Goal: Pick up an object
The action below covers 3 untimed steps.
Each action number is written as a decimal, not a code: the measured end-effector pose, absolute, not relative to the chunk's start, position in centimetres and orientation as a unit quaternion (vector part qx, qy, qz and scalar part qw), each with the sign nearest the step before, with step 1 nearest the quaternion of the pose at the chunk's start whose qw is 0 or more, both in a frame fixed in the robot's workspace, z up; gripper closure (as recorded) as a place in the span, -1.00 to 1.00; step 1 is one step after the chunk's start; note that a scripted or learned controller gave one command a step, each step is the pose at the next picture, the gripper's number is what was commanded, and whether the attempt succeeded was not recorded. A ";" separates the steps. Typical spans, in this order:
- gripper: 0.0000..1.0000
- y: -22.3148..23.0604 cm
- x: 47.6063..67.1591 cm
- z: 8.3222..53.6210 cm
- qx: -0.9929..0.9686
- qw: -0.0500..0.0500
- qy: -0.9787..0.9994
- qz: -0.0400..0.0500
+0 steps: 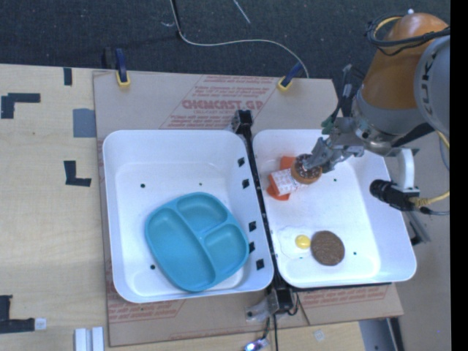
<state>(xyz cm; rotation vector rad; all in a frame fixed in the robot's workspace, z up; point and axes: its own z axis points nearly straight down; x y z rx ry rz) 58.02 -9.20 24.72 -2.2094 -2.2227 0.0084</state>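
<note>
Objects available for picking lay in the right bin. An orange-and-white toy block or carton sat near the bin's upper left, close to the divider between the bins, and a small round brown-topped piece was touching or just beside its right edge. The gripper was directly over that round piece, reaching in from the right, at the tip of the grey arm. Whether its fingers were spread or closed could not be determined, as the wrist body obscured them, so no grasp could be confirmed.

Judgement: the round piece appeared to be the chosen target, as the tool sat over it, not the block.

Further out, a fried-egg toy and a dark brown round patty lay side by side near the bin's front, well apart from the gripper. The left bin held a blue divided plate, tilted against the front wall.
</note>
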 end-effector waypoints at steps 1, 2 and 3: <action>1.00 -3.3 58.4 23.1 -0.705 0.003 -0.709 0.003; 1.00 1.3 59.2 23.3 -0.705 0.003 -0.709 0.003; 1.00 6.6 59.7 23.5 -0.705 0.003 -0.710 0.003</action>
